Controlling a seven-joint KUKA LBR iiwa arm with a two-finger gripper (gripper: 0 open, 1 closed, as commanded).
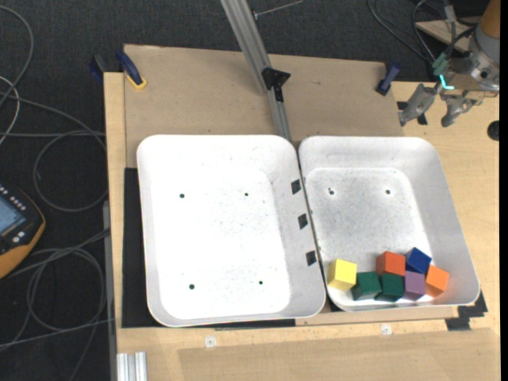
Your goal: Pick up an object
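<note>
A: Where is the gripper (pixel 432 109)?

B: Up at about two o'clock in the view, over the bare bench (pixel 206 94) just beyond the far rim of the right bin (pixel 452 205). Its jaws hang spread, nothing between them.

A: And the things to pick?

B: A cluster of small blocks at about five o'clock, crowded into the near corner of the right bin. The yellow block (pixel 343 273) sits at the nine o'clock end, touching or nearly touching the green block (pixel 367 284). The orange block (pixel 436 279) closes the three o'clock end.

A: How would they handle?

B: I judge them light, stiff and hard to damage, with flat faces that suit a pinch. The packed ones leave no room for the jaws, though.

A: So which one?

B: The yellow: its outer side is free. Take it across its two open opposite faces.
</note>
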